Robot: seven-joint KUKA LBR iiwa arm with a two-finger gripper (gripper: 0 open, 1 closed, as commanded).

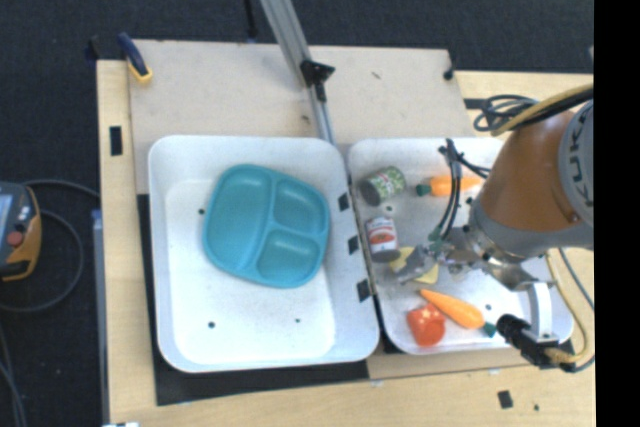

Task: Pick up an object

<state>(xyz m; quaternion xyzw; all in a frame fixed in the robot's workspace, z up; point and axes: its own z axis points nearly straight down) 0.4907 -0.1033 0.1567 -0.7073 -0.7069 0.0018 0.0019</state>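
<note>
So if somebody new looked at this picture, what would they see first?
Probably the big turquoise divided plate, lying alone in the left bin. Next, the robot arm with its orange band, leaning over the right bin. Under it sits a jumble of small things: an orange toy carrot beside a red piece near the front, and a small can by the divider.

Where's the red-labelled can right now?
In the camera view, the red-labelled can lies in the right bin, close to its left wall. It sits just below the green can, with the gripper to its lower right.
</note>
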